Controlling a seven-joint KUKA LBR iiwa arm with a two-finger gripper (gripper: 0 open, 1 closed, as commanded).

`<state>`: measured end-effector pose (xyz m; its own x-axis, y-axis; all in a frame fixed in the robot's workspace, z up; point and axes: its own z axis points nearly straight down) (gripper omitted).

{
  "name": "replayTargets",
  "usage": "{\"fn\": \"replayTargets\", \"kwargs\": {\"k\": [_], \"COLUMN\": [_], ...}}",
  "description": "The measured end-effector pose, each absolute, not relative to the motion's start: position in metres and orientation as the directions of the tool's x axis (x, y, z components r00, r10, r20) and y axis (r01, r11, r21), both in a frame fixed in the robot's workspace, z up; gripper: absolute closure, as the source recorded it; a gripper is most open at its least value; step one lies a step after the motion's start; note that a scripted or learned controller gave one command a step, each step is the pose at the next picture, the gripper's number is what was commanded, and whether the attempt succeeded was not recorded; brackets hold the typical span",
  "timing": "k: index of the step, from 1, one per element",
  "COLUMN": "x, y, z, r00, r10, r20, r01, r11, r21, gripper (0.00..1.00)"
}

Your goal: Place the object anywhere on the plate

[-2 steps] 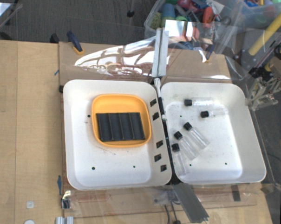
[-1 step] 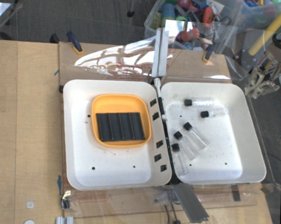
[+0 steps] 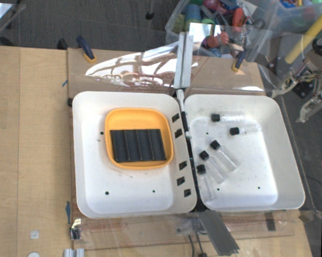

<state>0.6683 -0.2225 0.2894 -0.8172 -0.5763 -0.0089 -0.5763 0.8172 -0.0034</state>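
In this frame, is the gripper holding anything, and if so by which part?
Nothing is seen held. The black ridged object lies on the orange plate in the left bin, and the clear black-capped vials lie in the right bin.

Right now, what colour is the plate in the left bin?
Orange-yellow plate, seen in the camera view, with a black ribbed block on it.

An orange plate point(image 3: 140, 120), squarish with rounded corners and a raised rim, lies flat in the left white bin point(image 3: 89, 191), and on it rests a black ribbed rectangular object point(image 3: 137, 145) lying flat, covering most of the plate's floor, its ridges running front to back.
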Motion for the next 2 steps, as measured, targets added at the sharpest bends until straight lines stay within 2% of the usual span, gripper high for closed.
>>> {"fn": "replayTargets", "kwargs": {"k": [1, 2], "x": [0.6706, 0.6705], "y": [-0.2224, -0.2225], "z": [0.3000, 0.2999], "r00": [-0.820, -0.820], "r10": [-0.573, -0.572], "r20": [-0.018, -0.018], "r01": [-0.573, -0.572], "r11": [0.820, 0.820], "r21": [-0.007, -0.007], "gripper": [1.00, 0.00]}}
